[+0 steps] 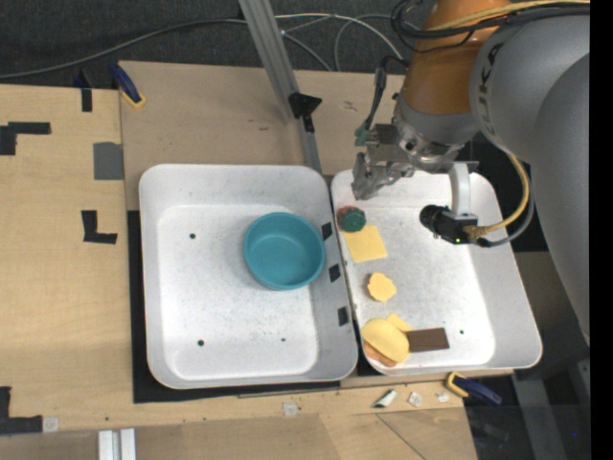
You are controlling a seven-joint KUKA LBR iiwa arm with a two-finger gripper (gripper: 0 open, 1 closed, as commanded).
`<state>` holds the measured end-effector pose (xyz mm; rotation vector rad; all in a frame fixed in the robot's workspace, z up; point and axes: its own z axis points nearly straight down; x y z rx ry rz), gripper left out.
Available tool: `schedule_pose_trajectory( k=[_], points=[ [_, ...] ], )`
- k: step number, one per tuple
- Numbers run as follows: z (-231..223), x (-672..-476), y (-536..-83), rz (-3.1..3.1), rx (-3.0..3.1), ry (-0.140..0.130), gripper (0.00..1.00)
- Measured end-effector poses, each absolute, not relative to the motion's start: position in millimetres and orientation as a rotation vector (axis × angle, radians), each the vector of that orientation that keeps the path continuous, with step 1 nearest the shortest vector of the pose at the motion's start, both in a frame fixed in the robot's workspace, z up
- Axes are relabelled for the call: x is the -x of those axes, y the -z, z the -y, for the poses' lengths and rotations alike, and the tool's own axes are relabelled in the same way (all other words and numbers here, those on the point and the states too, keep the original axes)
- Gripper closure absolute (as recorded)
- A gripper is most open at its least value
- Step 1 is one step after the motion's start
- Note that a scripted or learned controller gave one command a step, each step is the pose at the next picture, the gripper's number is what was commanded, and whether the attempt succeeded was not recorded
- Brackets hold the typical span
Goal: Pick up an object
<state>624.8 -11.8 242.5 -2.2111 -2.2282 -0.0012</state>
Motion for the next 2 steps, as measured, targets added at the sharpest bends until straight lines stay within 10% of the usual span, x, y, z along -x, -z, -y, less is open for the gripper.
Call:
schedule_pose_trajectory(
  k=[2],
  points=[
    [-90.8, -627.9, -230.7, 2.226, 2.213, -0.004, 1.0]
  ],
)
